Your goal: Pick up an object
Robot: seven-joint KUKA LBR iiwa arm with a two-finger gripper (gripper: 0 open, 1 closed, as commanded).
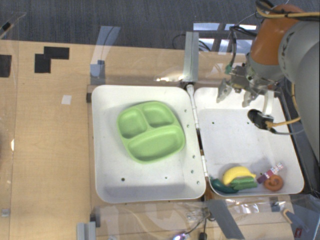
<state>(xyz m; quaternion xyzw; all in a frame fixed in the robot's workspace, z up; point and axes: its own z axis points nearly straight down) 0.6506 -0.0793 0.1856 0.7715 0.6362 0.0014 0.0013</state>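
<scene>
Down at the near edge of the right bin point(235, 134) lies a small cluster of toys. A yellow banana point(237, 173) rests on top of a dark green vegetable-shaped piece point(235, 185), the two touching and pressed into the bin's front left corner. Just beside them to the right sits an orange round piece point(273, 183), and touching its upper side is a small purple and white object point(274, 171), too small to identify further. None of these is lifted; all lie on the bin floor.

Beyond them the white floor of that bin stretches back to where the arm point(290, 34) comes in from the right, grey with its orange band high in the corner. The end effector point(234, 96) hangs over the far left part of the right bin, well apart from the toys at the front. Its two pale fingers point(221, 93) point downward and stand spread apart, with nothing between them. A black cable end point(260, 118) dangles beside it over the bin.

The left bin point(107, 179) sits touching the right one along a shared middle edge. A light green divided plate point(151, 130) with three compartments lies roughly in its centre, tilted a little relative to the bin walls. Both bins rest on the wooden table point(45, 149), which carries a few black marks point(50, 58) at its far left.
</scene>
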